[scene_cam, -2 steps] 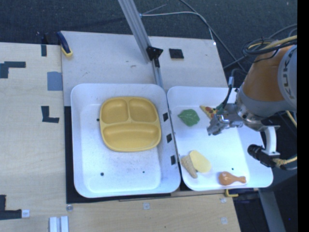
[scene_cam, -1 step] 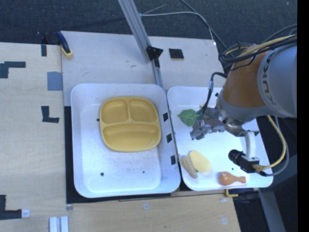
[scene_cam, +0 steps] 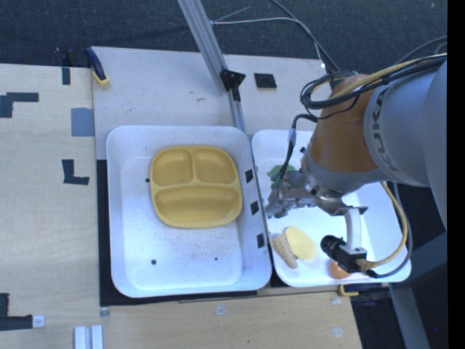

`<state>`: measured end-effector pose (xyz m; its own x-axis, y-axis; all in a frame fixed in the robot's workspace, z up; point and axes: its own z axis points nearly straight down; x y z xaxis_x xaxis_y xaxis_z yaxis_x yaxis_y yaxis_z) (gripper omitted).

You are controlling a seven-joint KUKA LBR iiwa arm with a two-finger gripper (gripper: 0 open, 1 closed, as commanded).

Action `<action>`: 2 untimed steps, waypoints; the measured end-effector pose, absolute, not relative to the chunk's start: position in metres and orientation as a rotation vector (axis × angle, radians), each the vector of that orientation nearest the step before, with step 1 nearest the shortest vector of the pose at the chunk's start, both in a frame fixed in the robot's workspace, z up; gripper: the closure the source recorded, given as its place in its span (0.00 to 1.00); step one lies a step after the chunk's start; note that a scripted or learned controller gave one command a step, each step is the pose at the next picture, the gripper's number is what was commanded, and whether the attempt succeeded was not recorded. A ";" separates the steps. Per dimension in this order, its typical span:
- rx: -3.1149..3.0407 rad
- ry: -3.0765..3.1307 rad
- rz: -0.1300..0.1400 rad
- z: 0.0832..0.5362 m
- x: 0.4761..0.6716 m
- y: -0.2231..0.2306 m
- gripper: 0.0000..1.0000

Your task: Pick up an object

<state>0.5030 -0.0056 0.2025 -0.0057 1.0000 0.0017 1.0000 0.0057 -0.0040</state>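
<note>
Objects lie in the right bin [scene_cam: 389, 195], the one the arm [scene_cam: 378, 133] has reached into: a pale yellow lump [scene_cam: 300, 242] near the bin's front, a tan ridged piece [scene_cam: 284, 251] touching its left side, a small orange thing [scene_cam: 338, 270] at the front rim and partly hidden by a black fitting on the arm, and a green thing [scene_cam: 279, 172] close to the bin's left wall, half under the arm; what each of them is cannot be told at this size; the tool [scene_cam: 280, 203] hangs low over the left part of that bin, between the green thing and the yellow lump, just above the lump and apart from it; its tips are blurred against the white floor, so whether they are spread or pressed together cannot be told, and nothing can be seen between them; the grey arm with its orange band covers much of the bin's middle and back; the left bin [scene_cam: 123, 217] holds a yellow plate [scene_cam: 195, 186] with three compartments, lying flat toward the back; both bins sit side by side on the counter [scene_cam: 43, 217]; a metal pole [scene_cam: 207, 38] slants up from between the bins.
</note>
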 end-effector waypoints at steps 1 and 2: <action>-2.213 -2.225 0.003 0.199 0.499 0.043 1.00; -2.212 -2.228 0.000 0.218 0.488 0.094 1.00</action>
